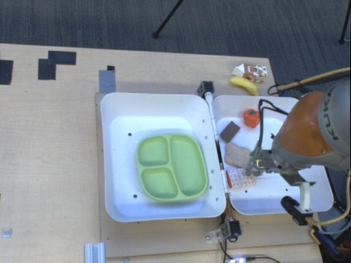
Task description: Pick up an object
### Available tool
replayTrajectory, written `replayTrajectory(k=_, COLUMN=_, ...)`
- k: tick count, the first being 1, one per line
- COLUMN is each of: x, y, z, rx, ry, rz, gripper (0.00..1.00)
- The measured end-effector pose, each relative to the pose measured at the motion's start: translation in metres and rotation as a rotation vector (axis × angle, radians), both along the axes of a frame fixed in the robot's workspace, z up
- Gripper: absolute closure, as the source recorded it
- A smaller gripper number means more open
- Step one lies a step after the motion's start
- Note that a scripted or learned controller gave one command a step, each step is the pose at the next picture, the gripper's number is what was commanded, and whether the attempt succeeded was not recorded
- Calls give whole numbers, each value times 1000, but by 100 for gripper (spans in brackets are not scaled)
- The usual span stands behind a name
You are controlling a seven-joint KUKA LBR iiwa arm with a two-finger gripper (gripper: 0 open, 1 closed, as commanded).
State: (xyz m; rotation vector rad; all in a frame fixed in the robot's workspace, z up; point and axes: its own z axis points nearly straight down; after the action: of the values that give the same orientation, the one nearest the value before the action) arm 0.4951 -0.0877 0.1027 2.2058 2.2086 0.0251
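Note:
In the right bin (323,199) lie a red tomato-like toy (251,118), a dark brown block (229,130), a tan sponge-like slab (237,155) and a red-printed white packet (240,178). My gripper (255,164) hangs low at the slab's right edge, just above the packet. The orange wrist band and grey arm cover the bin's right part.
The left bin (118,147) holds a green three-compartment plate (171,167). A yellow banana (243,84) and a small printed box (252,70) lie on the bench behind the right bin. Cables run along the bench's front edge.

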Motion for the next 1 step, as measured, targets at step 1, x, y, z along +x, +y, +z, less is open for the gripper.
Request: replayTrajectory(k=1, x=-7, y=66, z=82, rx=4, ry=22, rz=4, gripper=100)
